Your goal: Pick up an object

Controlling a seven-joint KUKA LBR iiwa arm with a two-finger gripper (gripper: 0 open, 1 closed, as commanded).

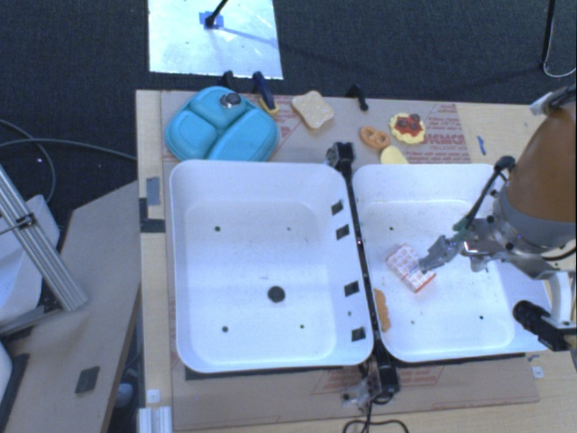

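grey arm with orange band (541,183) reaches in from the right, bent low over the right-hand shallow white bin (451,332), end effector (431,258) angled down-left. small flat red-and-white packet (410,268) lies tilted on the bin floor, left of centre. end effector tip touches the packet's right edge; can't tell its opening or whether it grips. small orange piece (382,308) sits near the bin's left wall.

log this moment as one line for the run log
arm: reaching in over right bin | gripper: at red-and-white packet | grasp: not confirmed | nearby: orange piece by divider
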